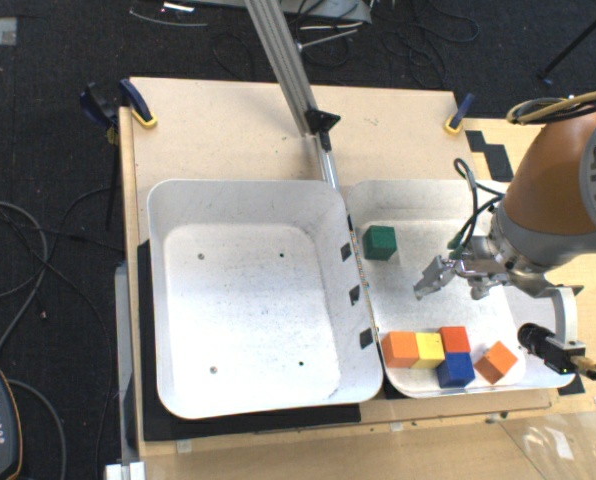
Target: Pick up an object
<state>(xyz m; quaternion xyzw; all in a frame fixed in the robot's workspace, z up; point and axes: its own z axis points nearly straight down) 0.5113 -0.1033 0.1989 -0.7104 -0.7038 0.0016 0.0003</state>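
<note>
In the right bin (418,200), a green block (380,241) lies alone near the back left. Along the bin's front edge sit an orange block (401,348), a yellow block (430,347), a red-orange block (455,339), a blue block (456,369) and another orange block (495,362). My gripper (456,282) hangs over the middle of this bin, right of the green block and above the front cluster. Its fingers (430,278) stand open, with bare bin floor between them.
The left bin (243,293) adjoins the right bin along a shared wall. A slanted metal pole (283,53) comes down from the back to the bins' junction. Clamps hold the board's back corners. The arm's body fills the right side.
</note>
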